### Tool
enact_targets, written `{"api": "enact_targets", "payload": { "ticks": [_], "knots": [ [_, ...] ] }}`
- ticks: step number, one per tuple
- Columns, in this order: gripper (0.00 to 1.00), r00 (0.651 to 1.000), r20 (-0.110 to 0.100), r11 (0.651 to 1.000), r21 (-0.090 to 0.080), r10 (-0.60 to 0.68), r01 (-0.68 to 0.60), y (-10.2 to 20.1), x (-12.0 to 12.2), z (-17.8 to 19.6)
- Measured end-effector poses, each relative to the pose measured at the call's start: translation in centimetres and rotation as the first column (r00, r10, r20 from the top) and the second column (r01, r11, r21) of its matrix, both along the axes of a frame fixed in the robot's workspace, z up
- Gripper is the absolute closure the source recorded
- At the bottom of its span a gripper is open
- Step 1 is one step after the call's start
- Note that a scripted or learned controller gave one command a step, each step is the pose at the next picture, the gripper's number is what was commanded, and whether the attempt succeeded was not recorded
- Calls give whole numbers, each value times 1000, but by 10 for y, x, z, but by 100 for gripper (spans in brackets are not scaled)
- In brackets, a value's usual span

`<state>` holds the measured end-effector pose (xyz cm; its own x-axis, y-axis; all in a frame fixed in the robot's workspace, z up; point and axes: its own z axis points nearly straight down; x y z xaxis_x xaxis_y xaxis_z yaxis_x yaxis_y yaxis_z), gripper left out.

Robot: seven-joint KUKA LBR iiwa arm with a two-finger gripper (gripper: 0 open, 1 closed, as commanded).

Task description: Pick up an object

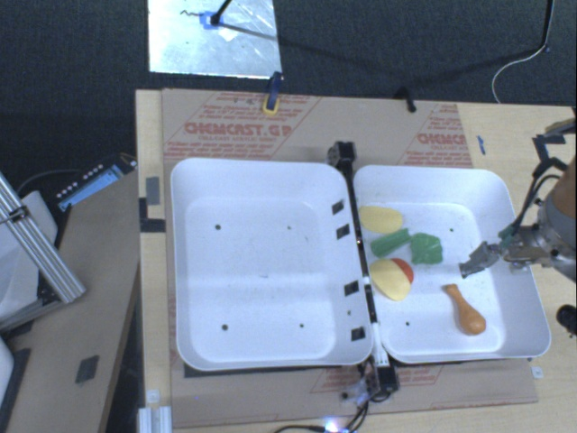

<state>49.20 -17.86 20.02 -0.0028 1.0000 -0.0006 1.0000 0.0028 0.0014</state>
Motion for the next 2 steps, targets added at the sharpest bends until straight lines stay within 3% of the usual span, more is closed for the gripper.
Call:
{"api": "enact_targets", "payload": {
  "ticks": [1,2],
  "knots": [
    [0,1000,3,1000,1,5,-5,20,70,-120],
    [0,1000,5,1000,-1,3,-3,4,106,-115]
  ]
}}
